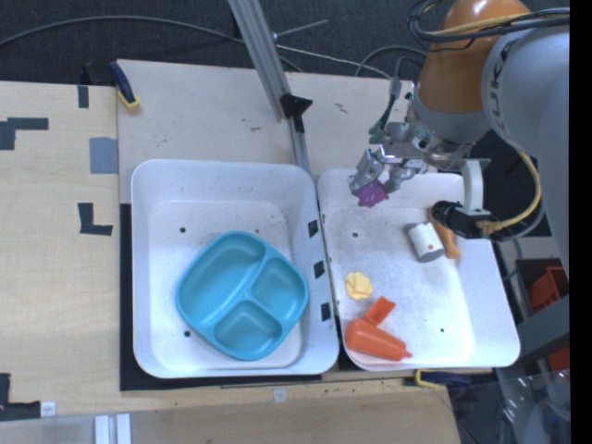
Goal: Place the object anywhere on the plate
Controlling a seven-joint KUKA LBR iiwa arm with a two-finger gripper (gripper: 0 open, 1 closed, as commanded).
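Two shallow white bins sit side by side on a pale wooden bench point(55, 248). Far left of the fingers and lower down, the left bin point(148, 192) holds a blue divided plate point(242, 294). Just right of it, the gripper point(377, 178) hangs over the right bin point(481, 331), its fingers closed around a small purple object point(372, 193). Below the fingers lie a yellow piece point(358, 285) and an orange carrot-like toy point(375, 340); to their lower right, a white cylinder point(425, 240).
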